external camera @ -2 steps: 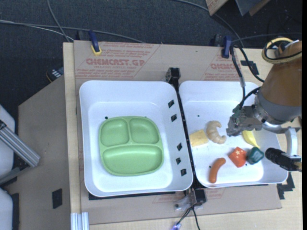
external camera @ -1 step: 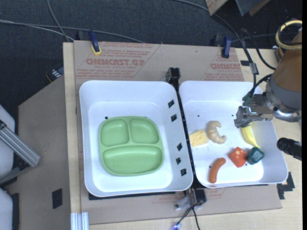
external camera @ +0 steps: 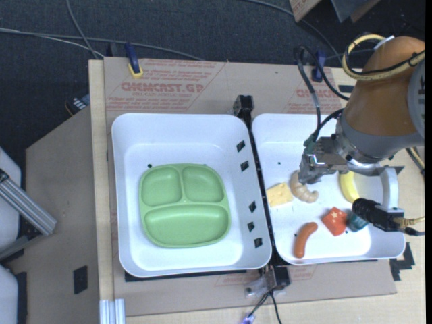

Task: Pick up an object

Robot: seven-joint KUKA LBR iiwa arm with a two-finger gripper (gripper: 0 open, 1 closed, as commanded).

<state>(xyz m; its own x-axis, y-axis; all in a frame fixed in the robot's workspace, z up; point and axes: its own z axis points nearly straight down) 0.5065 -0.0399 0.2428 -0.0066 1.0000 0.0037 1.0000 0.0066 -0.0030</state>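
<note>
In the right bin (external camera: 283, 140) lie a pale yellow cheese wedge (external camera: 279, 195), a tan curved piece like a croissant (external camera: 304, 192), a sausage (external camera: 304, 239), a red strawberry-like piece (external camera: 335, 221) and a yellow banana (external camera: 348, 187). My gripper (external camera: 309, 175) hangs right over the tan piece, its tips at that piece's top edge. Nothing is seen lifted between them.
The left bin (external camera: 128, 140) holds a green divided plate (external camera: 185, 204). A black divider with clips (external camera: 254, 181) runs between the bins. Cables and a blue clamp (external camera: 134, 63) sit at the bench's back edge.
</note>
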